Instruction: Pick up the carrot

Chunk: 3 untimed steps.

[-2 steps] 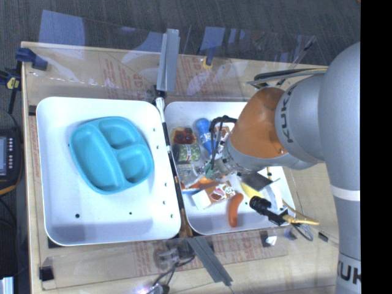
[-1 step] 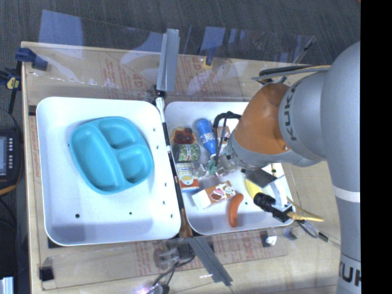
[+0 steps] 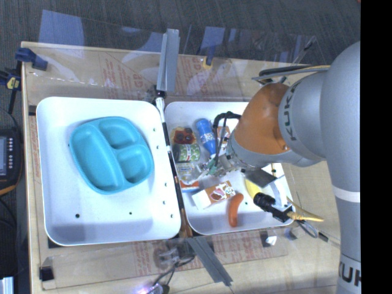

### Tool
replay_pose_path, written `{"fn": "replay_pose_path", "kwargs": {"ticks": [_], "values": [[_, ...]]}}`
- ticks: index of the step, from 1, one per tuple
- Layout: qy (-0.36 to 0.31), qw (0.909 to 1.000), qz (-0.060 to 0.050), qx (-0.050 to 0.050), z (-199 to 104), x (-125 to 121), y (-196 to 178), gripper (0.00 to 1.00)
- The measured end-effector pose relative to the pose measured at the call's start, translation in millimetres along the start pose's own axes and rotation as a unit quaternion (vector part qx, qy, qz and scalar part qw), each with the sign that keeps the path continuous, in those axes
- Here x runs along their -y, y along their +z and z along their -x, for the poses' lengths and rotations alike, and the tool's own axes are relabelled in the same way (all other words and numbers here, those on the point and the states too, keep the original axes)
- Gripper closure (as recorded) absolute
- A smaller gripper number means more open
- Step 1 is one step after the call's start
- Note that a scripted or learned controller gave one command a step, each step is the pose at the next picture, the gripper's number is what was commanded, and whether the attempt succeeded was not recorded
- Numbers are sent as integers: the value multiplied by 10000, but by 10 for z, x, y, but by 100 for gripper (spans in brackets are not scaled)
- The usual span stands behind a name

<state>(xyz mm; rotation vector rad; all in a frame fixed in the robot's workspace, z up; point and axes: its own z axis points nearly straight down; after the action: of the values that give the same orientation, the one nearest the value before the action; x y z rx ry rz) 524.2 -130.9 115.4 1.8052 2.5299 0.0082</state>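
Note:
The carrot [image 3: 234, 209], a short orange-red stick, lies near the front wall of the right bin [image 3: 184, 112], just right of a small printed packet [image 3: 219, 193]. My gripper [image 3: 215, 163] hangs low in the middle of that bin, over a clutter of packets, up and to the left of the carrot and apart from it. The orange wrist band and grey arm cover most of the gripper from above.
A blue bottle [image 3: 206, 135] and a dark snack packet [image 3: 182, 136] lie at the back of the right bin, with a green-and-white wrapper [image 3: 187, 154] in front of them. In the left bin [image 3: 52, 213] rests a blue divided plate [image 3: 112, 152].

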Motion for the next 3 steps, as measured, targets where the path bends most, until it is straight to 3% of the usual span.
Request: {"fn": "replay_pose_path", "kwargs": {"ticks": [1,2,3], "values": [[200,9996,-131,-128,568,108,-168,0],[-305,9995,-29,-56,653,-233,160,0],[-328,9995,-17,-44,652,-250,47,100]]}}
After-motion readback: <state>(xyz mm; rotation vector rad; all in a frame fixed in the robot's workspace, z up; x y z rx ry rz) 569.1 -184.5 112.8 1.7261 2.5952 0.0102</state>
